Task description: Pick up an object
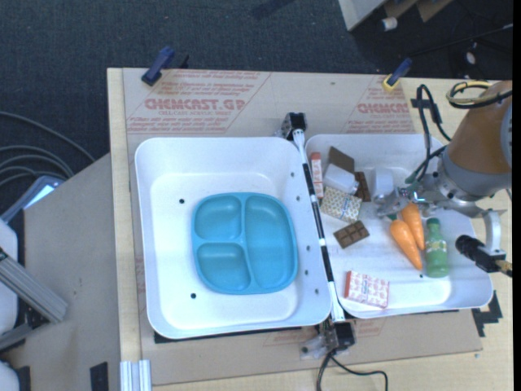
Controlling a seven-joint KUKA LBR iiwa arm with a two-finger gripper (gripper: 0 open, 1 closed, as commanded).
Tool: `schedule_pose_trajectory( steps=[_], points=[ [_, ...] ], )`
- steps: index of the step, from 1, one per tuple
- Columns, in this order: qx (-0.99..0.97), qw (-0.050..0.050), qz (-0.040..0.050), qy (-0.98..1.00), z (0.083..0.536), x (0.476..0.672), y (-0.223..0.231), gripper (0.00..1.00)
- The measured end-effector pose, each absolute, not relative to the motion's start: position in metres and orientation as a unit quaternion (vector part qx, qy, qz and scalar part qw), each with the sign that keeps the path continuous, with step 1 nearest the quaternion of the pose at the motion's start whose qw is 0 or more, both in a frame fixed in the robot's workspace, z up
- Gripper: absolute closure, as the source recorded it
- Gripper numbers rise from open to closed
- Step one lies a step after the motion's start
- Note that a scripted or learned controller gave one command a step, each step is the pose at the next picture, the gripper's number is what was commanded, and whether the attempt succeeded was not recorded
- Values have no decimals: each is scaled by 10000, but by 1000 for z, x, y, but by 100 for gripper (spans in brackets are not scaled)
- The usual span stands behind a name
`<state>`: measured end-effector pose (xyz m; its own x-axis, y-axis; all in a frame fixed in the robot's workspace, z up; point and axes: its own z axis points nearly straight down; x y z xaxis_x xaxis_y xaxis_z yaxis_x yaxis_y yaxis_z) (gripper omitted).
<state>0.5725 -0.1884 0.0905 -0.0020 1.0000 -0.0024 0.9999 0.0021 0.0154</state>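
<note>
The right bin holds several small items. Two orange carrots lie side by side, with a green bottle right of them. A brown chocolate piece and a patterned packet lie to their left. A red-and-white pack sits near the front wall. A brown and white box and a slim tube are at the back left. My gripper hangs low in this bin, just above the carrots' top ends, beside a white item.
The left bin holds a blue divided plate. The arm enters from the right over the right bin's far corner. A black part juts over the right rim. Clamps sit on the board's back edge.
</note>
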Motion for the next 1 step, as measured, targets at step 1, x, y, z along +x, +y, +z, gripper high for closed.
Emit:
schedule_pose_trajectory(
  steps=[1],
  points=[
    [7068,-15,-3,7074,84,535,-150,0]
  ],
)
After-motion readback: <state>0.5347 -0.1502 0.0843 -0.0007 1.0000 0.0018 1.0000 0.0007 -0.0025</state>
